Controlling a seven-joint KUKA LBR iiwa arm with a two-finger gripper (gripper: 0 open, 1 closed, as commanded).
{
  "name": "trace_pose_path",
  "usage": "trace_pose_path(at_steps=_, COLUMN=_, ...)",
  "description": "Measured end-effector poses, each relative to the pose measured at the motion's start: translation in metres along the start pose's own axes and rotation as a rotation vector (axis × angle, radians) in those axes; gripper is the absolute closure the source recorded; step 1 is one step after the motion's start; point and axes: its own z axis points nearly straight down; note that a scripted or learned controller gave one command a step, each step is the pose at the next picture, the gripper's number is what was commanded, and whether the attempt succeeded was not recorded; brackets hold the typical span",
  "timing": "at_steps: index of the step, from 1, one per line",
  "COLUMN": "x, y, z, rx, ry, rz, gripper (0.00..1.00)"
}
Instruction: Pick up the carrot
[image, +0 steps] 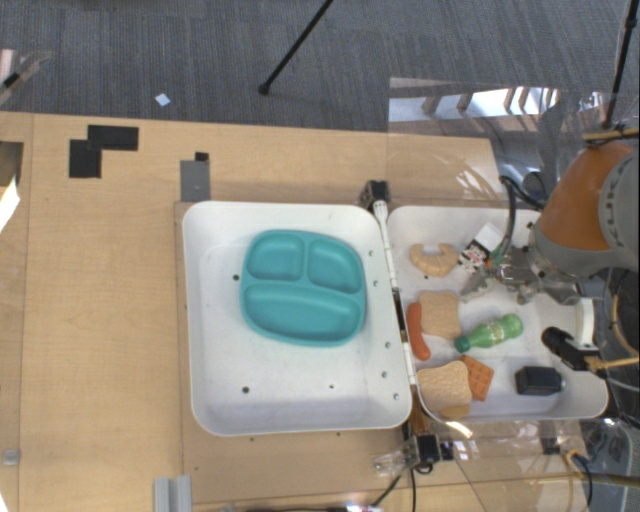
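1. The arm (600, 205) enters from the right edge, its grey body bearing an orange band.
2. The end effector (500, 270) sits left of and below that band, its metal parts pointing leftward and downward.

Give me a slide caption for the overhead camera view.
Arm's hand above the right bin, the carrot lying at its left wall, teal divided plate alongside.

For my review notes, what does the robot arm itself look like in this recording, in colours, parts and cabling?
The robot arm is a rounded grey body with a broad orange band above the wrist. Its metal hand is silvery, small and cluttered, with a white tag-like piece beside it. A black cable loops along the wrist. Finer detail of the hand is too small to make out.
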Motion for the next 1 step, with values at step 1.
trace_pose_path(at_steps=1, x=0.0654, y=-0.0386, z=-0.0013, rx=0.0, ry=0.003, rz=-0.088, gripper=0.0)
